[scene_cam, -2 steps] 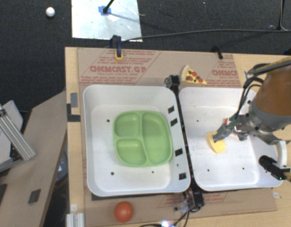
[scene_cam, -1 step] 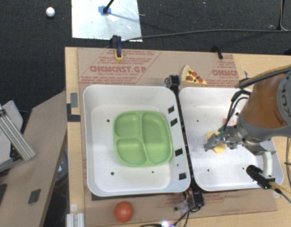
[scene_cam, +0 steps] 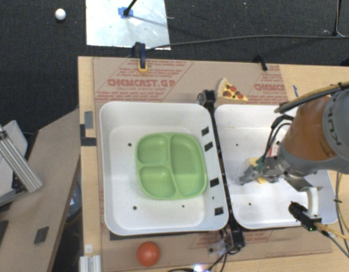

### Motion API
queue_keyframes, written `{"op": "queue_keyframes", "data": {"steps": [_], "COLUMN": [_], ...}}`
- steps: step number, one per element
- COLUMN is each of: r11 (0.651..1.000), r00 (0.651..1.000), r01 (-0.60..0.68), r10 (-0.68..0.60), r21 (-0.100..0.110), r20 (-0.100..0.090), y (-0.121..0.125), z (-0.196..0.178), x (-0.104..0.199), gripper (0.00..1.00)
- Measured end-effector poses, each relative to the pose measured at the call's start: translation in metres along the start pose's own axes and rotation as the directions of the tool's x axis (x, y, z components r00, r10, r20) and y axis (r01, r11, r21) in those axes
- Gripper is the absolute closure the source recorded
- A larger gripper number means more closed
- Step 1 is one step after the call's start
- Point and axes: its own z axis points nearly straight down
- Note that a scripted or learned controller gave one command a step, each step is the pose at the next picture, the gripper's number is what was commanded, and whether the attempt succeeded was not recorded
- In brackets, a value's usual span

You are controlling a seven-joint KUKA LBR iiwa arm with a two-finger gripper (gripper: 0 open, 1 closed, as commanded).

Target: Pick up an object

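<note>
My gripper (scene_cam: 251, 174) is low inside the right white bin (scene_cam: 242, 132), near its middle. The grey arm with its orange band (scene_cam: 310, 132) comes in over the bin's right side. A small yellow and green object (scene_cam: 255, 162) lies right at the gripper's tip, and a bit of yellow (scene_cam: 270, 180) shows under the wrist. The arm hides most of that object, and I cannot make out whether it is gripped. A green divided plate (scene_cam: 171, 165) lies in the middle of the left white bin (scene_cam: 120, 123).
A toy pizza slice (scene_cam: 232, 90) lies on the board just behind the right bin. In front of the left bin, an orange-red ball (scene_cam: 147, 253) rests on the bench. A black divider with clips (scene_cam: 217, 163) runs between the bins.
</note>
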Motion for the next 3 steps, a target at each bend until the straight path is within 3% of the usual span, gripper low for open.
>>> {"op": "queue_keyframes", "data": {"steps": [1, 3], "r11": [1.0, 1.0], "r00": [1.0, 1.0], "r01": [0.001, 0.003], "r10": [-0.001, -0.003], "r21": [-0.004, -0.008], "r20": [0.001, 0.003], "y": [0.001, 0.01], "z": [-0.012, -0.109], "x": [0.0, -0.005], "gripper": [1.0, 1.0]}}
